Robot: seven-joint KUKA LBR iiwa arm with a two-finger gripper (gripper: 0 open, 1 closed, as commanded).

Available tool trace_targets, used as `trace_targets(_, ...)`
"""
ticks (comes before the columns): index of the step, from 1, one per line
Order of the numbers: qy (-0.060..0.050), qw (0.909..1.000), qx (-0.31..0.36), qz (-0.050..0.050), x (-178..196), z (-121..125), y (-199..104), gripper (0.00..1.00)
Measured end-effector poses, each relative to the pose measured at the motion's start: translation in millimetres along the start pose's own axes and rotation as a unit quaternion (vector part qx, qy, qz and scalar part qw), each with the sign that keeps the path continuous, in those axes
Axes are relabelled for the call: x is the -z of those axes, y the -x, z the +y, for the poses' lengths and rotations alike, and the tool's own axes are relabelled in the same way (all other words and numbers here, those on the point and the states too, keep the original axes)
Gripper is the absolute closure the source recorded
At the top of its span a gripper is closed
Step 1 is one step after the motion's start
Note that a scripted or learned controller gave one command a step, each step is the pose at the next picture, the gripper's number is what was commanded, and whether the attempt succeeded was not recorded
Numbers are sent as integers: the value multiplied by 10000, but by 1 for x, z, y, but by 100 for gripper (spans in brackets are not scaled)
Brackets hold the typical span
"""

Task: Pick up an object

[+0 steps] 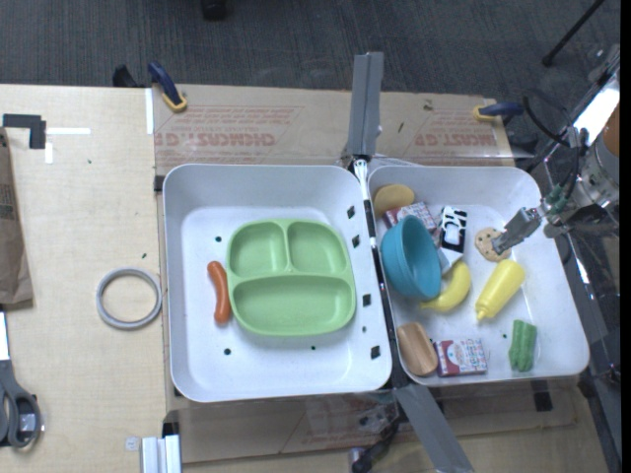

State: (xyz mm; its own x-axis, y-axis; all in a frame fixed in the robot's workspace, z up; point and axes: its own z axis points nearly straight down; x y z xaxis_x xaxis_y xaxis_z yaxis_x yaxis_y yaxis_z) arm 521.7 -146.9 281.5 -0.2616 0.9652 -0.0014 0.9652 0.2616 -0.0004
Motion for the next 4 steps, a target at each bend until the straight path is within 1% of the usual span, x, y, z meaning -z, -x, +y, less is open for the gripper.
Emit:
trace_targets(1,-5,9995,326,9,-175,16,52,0)
trace_targets(2,13,9964,848,1,-190,-54,34,0)
trace_targets(3,-7,10000,-45,7,-190,18,-1,0)
trace_targets(4,-3,9998,179,-1,-174,90,28,0)
